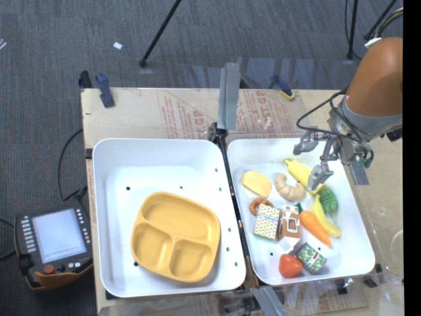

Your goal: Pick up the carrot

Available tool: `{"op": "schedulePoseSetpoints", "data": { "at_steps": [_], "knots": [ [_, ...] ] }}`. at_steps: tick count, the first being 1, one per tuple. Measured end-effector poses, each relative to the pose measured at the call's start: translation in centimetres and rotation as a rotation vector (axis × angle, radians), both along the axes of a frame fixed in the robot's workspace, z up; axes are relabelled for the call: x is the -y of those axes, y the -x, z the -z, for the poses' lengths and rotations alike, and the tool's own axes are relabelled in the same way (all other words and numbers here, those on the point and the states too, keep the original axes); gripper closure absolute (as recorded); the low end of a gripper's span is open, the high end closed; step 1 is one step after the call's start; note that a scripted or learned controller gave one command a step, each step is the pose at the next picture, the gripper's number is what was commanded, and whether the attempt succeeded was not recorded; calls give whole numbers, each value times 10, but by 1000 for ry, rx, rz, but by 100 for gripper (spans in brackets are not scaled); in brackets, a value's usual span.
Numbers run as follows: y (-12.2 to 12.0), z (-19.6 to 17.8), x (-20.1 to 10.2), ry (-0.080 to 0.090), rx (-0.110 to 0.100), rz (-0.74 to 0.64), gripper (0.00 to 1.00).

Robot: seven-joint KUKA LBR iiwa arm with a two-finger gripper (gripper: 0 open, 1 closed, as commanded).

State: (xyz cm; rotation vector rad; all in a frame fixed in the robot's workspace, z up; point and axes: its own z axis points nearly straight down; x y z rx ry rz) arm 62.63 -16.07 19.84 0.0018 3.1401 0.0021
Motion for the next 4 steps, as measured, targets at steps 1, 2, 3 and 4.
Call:
{"op": "schedulePoseSetpoints", "data": {
  "at_steps": [1, 2, 3, 4],
  "knots": [
    [34, 70, 29, -3, -5, -401, 0],
    [93, 113, 49, -2, -5, -277, 0],
    [144, 112, 49, -1, -3, -272, 0],
    [141, 101, 45, -2, 1, -281, 100]
  ]
}}
